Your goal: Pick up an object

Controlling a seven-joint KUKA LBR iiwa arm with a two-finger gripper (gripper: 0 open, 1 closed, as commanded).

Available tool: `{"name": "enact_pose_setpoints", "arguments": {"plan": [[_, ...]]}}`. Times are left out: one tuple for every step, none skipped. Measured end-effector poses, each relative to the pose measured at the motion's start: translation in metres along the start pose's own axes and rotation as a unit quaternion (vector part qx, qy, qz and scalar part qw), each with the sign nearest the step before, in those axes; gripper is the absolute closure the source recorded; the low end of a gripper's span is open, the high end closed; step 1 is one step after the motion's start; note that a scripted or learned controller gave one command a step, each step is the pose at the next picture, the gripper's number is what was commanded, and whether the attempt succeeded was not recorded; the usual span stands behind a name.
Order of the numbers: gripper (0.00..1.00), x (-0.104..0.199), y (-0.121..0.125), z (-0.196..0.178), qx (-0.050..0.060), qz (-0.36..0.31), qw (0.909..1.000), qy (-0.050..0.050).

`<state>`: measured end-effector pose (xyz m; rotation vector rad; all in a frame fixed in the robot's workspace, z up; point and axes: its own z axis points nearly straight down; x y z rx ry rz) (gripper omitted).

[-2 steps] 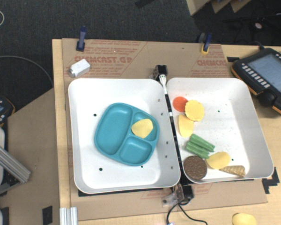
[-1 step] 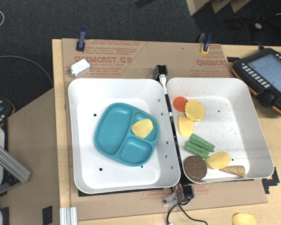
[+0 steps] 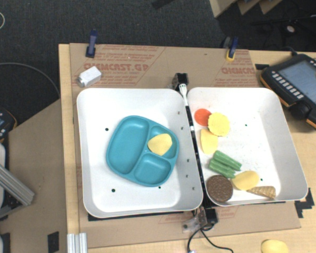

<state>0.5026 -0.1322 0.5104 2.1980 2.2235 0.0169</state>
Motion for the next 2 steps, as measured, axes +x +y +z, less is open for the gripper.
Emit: {"name": "enact_pose_setpoints", "arguments": {"plan": [[1.00, -0.011, -0.026, 0.092, 0.012, 0.007, 0.9999, 0.002], [1.00, -0.011, -0.024, 0.077, 0.006, 0.006, 1.0000, 0.000]]}}
